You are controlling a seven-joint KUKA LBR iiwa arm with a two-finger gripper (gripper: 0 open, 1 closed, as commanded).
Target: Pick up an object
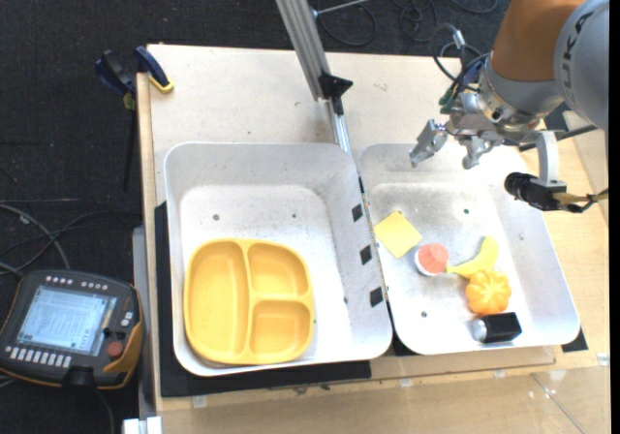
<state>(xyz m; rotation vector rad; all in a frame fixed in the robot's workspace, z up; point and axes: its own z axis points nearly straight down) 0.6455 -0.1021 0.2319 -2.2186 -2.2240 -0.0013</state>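
- Tabletop of pale board lying across the middle of the scene, bearing two shallow white bins side by side, with dark carpet and loose cables surrounding it.
- Grey arm with an orange band reaching in from the right, hanging over the far edge of the right bin.
- Left bin sitting on the left half, holding a yellow divided tray with three compartments, lying flat toward the near left corner.
- Right bin sitting just beside the left one, holding a cluster of small things toward its near right part.
- Silver metal post slanting down from the top and meeting the gap between the two bins.
- Handheld control pendant with a lit screen resting on the floor at the lower left.
- Pincer hovering above the far edge of the right bin, fingers spread apart, gripping nothing, well apart from the cluster.
- Yellow flat square lying tilted near the bin's middle.
- Orange pumpkin-like toy sitting near the right side, just beside a yellow banana shape.
- Small cup with a red inside resting between the square and the banana shape.
- Black block with a silver end lying nearest the front edge.
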